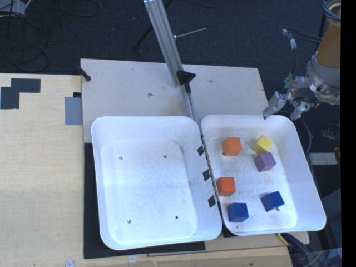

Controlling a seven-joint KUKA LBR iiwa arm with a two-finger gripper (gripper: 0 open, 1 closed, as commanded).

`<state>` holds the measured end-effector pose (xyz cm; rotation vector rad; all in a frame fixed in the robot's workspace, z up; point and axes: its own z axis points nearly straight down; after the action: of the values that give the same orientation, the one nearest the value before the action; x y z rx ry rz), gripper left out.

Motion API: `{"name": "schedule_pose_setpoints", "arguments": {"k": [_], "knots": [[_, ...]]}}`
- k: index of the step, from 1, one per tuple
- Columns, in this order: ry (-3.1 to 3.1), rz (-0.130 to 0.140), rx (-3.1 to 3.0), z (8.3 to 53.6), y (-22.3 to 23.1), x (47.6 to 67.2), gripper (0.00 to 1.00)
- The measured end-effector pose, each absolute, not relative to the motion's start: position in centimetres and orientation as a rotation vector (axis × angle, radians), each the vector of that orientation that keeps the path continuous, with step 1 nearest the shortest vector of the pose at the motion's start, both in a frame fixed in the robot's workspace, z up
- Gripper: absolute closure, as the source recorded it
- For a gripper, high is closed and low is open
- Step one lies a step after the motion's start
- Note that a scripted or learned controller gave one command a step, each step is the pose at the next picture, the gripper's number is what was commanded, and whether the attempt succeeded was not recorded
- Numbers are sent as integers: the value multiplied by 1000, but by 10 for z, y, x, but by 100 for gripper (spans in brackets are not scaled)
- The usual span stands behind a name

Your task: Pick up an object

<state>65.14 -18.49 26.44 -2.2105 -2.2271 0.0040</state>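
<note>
The right bin (303, 149) holds several small cubes: an orange one (232, 146) and a yellow one (263, 144) toward the back, a purple one (265, 161) just in front of the yellow, another orange one (225, 186) in the middle left, and two blue ones (237, 212) (272, 200) near the front. My gripper (283, 109) hangs above the bin's far right corner, outside the cluster of cubes. Its two fingers are spread apart, with nothing between them.
The left bin (105, 149) sits beside the right one, and black clips (206, 174) join them at the shared rim. A slanted aluminium bar (167, 38) rises from behind the bins. Cables lie on the dark floor at the back.
</note>
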Motion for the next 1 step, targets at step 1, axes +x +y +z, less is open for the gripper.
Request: {"name": "schedule_pose_setpoints", "arguments": {"k": [1], "knots": [[-2223,0,-2222,111,-145,662,0]]}}
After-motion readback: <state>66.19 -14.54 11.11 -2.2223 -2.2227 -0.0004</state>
